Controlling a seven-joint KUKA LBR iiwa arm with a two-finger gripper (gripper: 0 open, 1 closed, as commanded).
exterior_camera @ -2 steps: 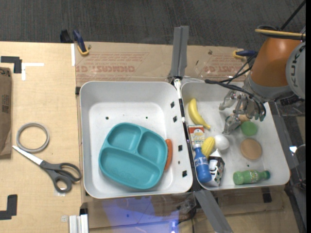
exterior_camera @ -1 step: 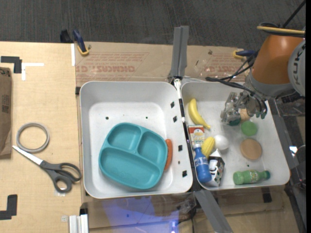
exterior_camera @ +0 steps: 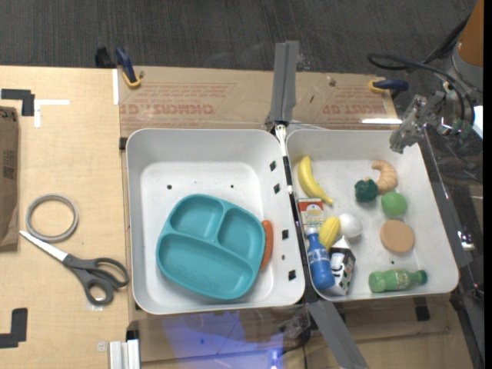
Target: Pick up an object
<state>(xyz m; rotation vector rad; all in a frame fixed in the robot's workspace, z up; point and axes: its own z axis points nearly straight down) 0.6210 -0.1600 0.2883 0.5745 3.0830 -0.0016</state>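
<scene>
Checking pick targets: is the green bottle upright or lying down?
Lying down. The green bottle rests on its side along the right bin's floor, cap pointing right.

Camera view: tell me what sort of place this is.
Probably a robotics lab bench set up for grasping trials. Two white bins sit side by side on cardboard, one holding toy food such as a banana, and a gripper hangs over the right bin's corner. Scissors and tape lie nearby.
</scene>
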